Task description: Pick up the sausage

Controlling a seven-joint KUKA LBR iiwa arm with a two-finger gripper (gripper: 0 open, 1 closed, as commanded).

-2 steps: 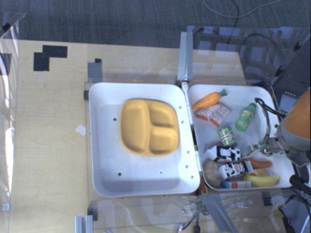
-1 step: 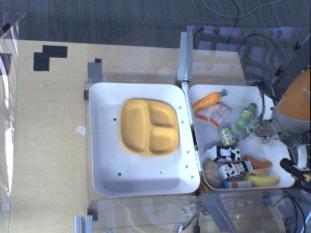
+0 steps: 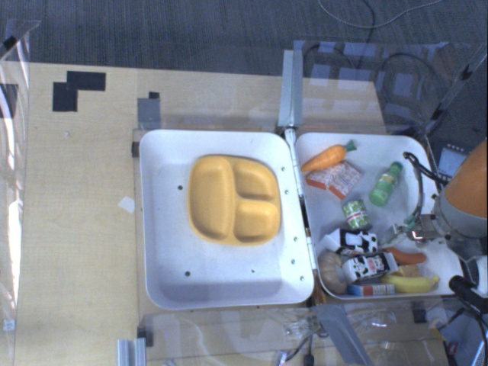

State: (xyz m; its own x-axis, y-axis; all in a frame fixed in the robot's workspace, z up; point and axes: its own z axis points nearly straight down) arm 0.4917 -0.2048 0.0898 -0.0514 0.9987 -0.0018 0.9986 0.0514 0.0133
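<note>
Right bin [image 3: 320, 147] holds a reddish-orange sausage [image 3: 408, 257], lying flat.

Grey arm [image 3: 467, 221] w/ orange band, black cable looped alongside, metallic end effector [image 3: 412, 231].

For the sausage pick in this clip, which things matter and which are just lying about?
Belong to the job:
sausage
gripper
right bin

Just lying about:
carrot
green bottle
banana
small can
snack packet
cow-print cartons
yellow tray in the left bin
</note>
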